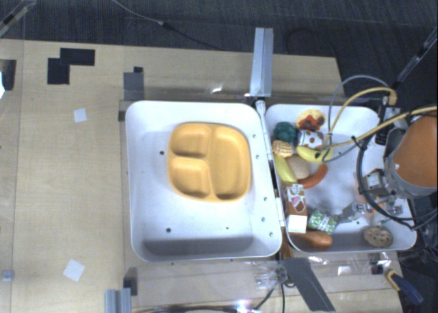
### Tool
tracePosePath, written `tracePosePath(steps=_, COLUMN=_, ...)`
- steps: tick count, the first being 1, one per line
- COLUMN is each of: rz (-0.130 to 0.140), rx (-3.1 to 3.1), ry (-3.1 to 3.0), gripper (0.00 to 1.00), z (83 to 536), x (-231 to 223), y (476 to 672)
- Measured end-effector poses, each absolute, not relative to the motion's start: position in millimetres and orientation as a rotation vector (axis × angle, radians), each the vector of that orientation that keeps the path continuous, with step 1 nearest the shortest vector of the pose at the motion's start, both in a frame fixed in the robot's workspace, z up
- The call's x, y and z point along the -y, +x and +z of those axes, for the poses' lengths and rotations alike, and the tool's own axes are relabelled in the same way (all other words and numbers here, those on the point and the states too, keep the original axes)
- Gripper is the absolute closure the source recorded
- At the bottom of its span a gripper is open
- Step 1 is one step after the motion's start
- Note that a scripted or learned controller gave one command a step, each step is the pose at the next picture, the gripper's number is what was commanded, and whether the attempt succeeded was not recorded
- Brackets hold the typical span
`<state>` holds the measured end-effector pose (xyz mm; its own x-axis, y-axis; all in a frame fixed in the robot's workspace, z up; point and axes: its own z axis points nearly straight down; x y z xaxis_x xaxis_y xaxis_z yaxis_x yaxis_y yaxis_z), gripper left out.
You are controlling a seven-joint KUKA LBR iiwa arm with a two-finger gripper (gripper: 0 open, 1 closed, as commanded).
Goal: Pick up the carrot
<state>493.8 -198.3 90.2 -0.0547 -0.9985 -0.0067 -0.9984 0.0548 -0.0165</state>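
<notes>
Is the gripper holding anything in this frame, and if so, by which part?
It cannot be told. The gripper sits low in the right bin near the food items, and its fingertips are too cluttered by cables to read.

Fixed overhead slant over both bins (137,168)

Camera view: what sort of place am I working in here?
Likely a robotics lab test bench: two white bins on a wooden bench, toy food piled in the right one, a yellow divided tray in the left.
</notes>
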Motion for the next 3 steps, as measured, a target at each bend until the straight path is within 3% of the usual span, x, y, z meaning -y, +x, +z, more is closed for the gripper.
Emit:
tracePosePath(steps=1, rz=-0.025, rx=-2.271, ry=-2.145, gripper=1.00, z=102, x=200, y=496.4)
tracePosePath(steps=2, rz=-0.024, rx=-2.271, ry=-2.145, gripper=0.00, z=101, x=200, y=496.2)
tracePosePath(steps=3, rz=-0.011, rx=-2.296, ry=-2.137, gripper=0.00, z=88, x=189, y=513.5)
